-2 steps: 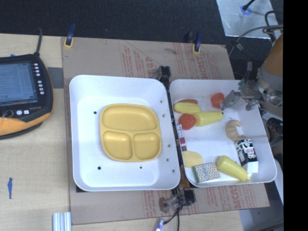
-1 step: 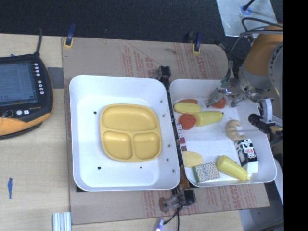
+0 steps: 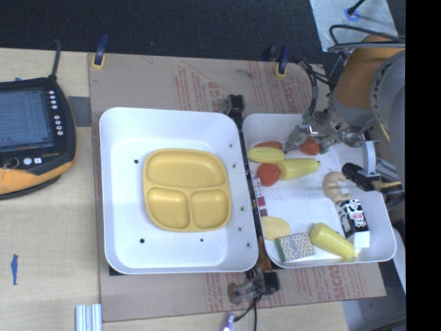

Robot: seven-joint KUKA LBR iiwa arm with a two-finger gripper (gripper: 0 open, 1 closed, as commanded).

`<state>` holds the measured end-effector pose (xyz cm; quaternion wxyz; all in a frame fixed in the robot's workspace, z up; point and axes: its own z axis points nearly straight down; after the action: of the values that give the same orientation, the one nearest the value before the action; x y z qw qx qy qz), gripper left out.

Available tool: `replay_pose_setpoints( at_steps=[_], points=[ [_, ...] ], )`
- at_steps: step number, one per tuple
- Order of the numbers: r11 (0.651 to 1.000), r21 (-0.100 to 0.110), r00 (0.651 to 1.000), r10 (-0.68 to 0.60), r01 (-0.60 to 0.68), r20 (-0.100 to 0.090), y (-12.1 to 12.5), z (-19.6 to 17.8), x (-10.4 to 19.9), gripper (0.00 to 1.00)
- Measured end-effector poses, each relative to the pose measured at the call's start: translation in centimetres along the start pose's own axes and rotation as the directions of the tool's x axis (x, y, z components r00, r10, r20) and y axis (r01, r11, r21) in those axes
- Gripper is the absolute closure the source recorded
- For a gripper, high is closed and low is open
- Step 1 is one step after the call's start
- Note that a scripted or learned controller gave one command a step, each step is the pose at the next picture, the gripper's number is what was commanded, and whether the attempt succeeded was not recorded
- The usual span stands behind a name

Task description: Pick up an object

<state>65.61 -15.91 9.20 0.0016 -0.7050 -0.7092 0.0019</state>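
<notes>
Risks, judged from present layout:
- Crowding in right bin [image 3: 386,250]: toys packed close at 12 o'clock end; likely to clip a neighbour or lift two at once.
- Smooth rounded plastic: liable to squirt from a pinch or roll toward bin wall.
- Low rim close to 12 o'clock cluster: possible knock against wall on descent.

Arm and gripper:
- Arm [image 3: 375,74], grey with orange band, entering from 3 o'clock.
- Gripper [image 3: 311,138] low over 12 o'clock end of right bin, directly above small red piece [image 3: 310,147]. Jaws: cannot tell whether apart, together or clamped; nothing visibly lifted.

Surface, largest to smallest:
- Bench [image 3: 41,254], pale wood grain, with brown cardboard sheet [image 3: 172,81] clamped at 12 o'clock edge.
- Left bin [image 3: 117,247], white, shallow, holding yellow divided tray [image 3: 186,188] at centre.
- Right bin, white, shallow, touching left bin at 9 o'clock side; candidate objects all here.
- Yellow corn-like toy [image 3: 298,167] and yellow oblong [image 3: 265,154], 11 o'clock.
- Yellow bottle shape [image 3: 333,241], 6 o'clock.
- Black-and-white carton [image 3: 354,216], 4 o'clock.
- Green box [image 3: 295,247], 7 o'clock.
- Red tomato-like toy [image 3: 269,174], 10 o'clock.
- Beige peanut shape [image 3: 335,183], centre-right.

Room:
- Dark carpet [image 3: 172,12] at 12 o'clock.
- Control pendant [image 3: 31,129], 9 o'clock of bench.
</notes>
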Motion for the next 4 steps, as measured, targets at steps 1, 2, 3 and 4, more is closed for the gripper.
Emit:
replay_pose_setpoints(
  at_steps=[1,2,3,4],
  points=[
    [1.0,-0.004,1.0,0.003,-0.003,0.0,0.0,0.0,-2.6,0.0],
    [1.0,0.0,1.0,0.0,0.0,0.0,0.0,0.0,1.2,0.0],
    [1.0,-0.004,1.0,0.003,-0.003,0.0,0.0,0.0,-1.2,0.0],
    [1.0,-0.003,1.0,0.001,-0.001,0.0,0.0,-1.1,-1.3,1.0]
  ],
)
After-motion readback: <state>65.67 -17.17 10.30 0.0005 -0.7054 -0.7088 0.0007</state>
